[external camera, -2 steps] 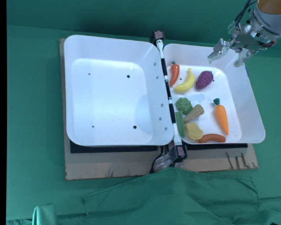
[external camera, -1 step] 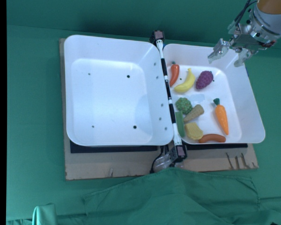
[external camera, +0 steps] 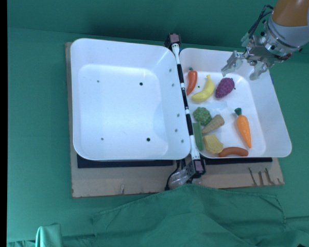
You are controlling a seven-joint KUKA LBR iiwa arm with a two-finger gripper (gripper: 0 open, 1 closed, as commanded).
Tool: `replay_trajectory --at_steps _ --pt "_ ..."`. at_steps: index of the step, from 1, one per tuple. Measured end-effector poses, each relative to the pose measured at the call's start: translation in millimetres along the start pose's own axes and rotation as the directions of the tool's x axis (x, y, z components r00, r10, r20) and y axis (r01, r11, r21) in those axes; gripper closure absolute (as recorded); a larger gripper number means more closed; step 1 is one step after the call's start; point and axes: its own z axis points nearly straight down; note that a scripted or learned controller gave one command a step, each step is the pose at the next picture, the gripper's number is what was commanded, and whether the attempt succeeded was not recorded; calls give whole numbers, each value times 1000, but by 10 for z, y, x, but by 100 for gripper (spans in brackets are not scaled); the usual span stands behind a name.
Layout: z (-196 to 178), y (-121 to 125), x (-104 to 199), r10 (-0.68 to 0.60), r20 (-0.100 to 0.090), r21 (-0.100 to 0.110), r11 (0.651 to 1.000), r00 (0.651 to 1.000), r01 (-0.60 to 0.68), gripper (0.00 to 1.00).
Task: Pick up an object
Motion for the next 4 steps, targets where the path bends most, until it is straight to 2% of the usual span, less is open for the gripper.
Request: replay_trajectory --at_steps 2,3,4 --pt "856 67 -41 -1 0 0 1000 1000 1 0" --pt "1307 100 -62 0 3 -14 1000 1000 0 0" --pt "1142 122 -75 3 5 -25 1000 1000 -2 100"
